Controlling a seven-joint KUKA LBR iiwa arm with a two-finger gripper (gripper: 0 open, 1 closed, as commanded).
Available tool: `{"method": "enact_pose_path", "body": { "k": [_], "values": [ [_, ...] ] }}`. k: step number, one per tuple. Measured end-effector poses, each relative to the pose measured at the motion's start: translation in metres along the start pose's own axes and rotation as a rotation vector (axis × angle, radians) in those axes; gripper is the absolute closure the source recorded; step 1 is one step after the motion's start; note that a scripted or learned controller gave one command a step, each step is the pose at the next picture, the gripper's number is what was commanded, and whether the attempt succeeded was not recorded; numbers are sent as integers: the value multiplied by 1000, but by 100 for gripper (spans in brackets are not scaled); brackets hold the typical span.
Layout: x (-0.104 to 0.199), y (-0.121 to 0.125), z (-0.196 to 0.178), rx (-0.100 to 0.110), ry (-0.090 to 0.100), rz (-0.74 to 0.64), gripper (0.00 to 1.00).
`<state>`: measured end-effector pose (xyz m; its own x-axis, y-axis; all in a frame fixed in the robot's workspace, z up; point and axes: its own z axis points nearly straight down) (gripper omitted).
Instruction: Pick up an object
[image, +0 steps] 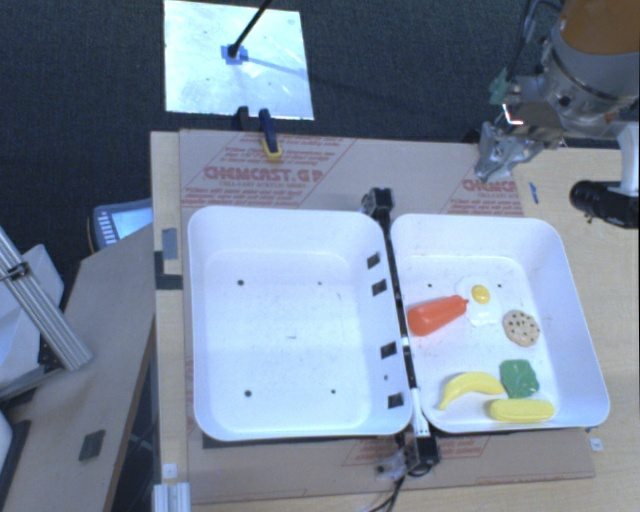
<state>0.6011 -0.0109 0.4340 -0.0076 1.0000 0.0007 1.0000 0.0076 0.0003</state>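
Observation:
The right bin (545, 240) holds several toy foods: an orange carrot (437, 314), a fried egg (479, 296), a round cookie (520, 327), a yellow banana (470, 387), a green pepper (519, 377) and a yellow corn piece (521, 409). My gripper (497, 163) hangs above the bench behind the right bin's far edge, well clear of the foods. Nothing shows between its fingers.
The left bin (200, 300) sits beside the right one, joined by a black clipped divider (395, 320). A shiny metal plate (237, 60) lies at the back left. A yellow-and-blue clamp (268, 140) sits at the board's far edge.

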Motion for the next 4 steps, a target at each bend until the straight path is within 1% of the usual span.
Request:
{"method": "enact_pose_path", "body": {
  "k": [1,2,3,4],
  "values": [
    [63,-31,-35,-4,1,-2,100],
    [68,-18,82,9,-2,7,100],
    [115,-26,4,-9,2,-2,100],
    [161,-56,-100,-13,5,-3,100]
  ]
}}
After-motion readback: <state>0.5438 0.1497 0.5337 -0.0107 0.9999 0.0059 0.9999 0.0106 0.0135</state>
